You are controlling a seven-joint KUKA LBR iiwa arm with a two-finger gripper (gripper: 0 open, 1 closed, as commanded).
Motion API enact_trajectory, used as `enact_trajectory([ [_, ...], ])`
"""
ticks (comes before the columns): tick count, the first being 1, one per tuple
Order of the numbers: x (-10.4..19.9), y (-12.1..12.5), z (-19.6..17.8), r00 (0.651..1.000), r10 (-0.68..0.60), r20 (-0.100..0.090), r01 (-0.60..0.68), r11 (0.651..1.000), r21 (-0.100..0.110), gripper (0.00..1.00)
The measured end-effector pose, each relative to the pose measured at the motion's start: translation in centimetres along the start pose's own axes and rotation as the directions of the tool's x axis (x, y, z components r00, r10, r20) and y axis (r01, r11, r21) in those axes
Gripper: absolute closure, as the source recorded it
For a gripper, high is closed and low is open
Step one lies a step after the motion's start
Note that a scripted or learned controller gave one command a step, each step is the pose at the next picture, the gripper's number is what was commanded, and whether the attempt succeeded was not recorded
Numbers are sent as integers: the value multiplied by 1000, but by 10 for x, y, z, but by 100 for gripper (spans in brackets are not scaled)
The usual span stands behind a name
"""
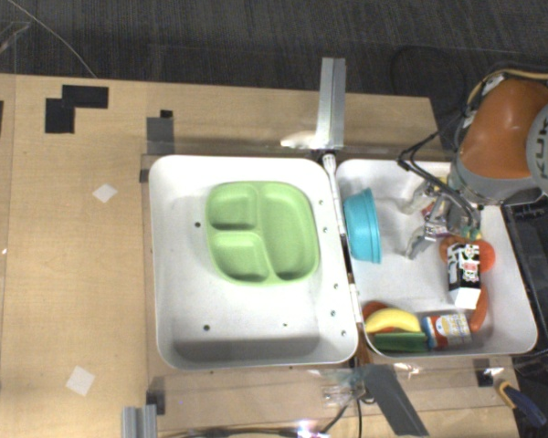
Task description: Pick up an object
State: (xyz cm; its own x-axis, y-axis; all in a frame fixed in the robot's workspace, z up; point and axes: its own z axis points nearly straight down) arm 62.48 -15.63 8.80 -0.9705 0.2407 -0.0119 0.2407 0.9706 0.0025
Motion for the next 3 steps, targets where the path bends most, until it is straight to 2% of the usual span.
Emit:
enact_trajectory([
  [1, 49, -31, -2, 1000, 4, 0, -4, 1000, 2, 0],
  [2, 114, -17, -4, 999, -50, 8, 50, 999, 1, 0],
  [3, 144, 35, -5, 995, -98, 11, 98, 995, 1, 0],
])
